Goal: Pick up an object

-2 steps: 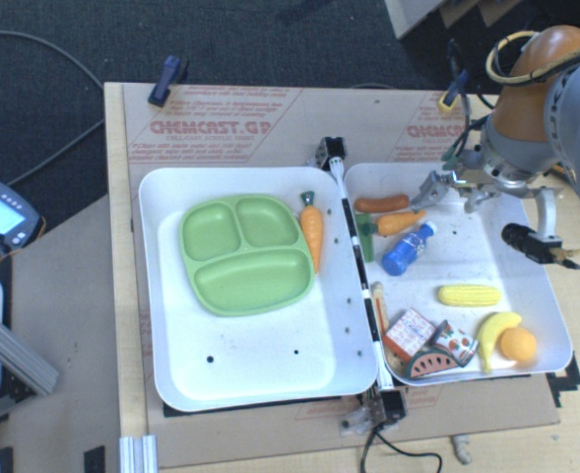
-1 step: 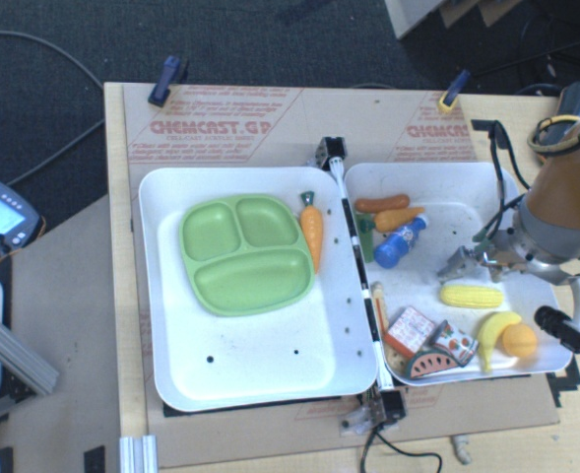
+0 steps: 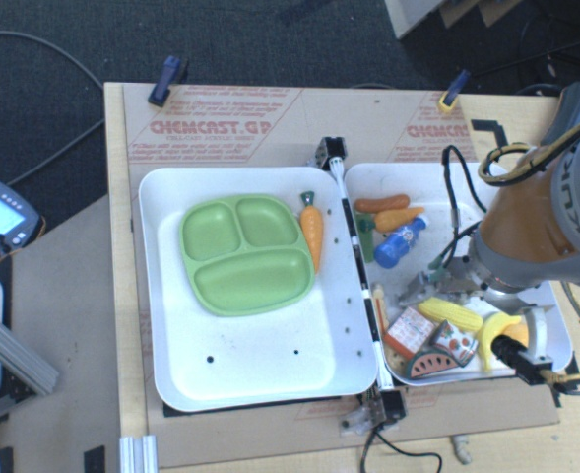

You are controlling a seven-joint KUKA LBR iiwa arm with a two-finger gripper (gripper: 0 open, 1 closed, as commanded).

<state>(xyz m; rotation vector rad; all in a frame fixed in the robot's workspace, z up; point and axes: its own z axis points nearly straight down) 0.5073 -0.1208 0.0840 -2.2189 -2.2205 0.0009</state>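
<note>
The grey arm with its orange band [image 3: 526, 230] reaches from the right into the right bin [image 3: 562, 335]. My gripper [image 3: 433, 282] is low in the middle of that bin, just above a yellow corn cob [image 3: 450, 312] and to the right of and below a blue bottle [image 3: 398, 243]. Around it lie a red sausage [image 3: 381, 204], a small orange piece [image 3: 402, 216], a red and white box [image 3: 408, 331], a banana [image 3: 496, 334] and a watermelon slice [image 3: 435, 365]. Nothing shows as lifted.
The left bin [image 3: 171, 363] holds a green divided plate [image 3: 247, 254] and an orange carrot [image 3: 312, 235] by its right wall. A metal divider [image 3: 354, 264] separates the bins. Blue clamps [image 3: 165, 79] sit on the bench's far edge.
</note>
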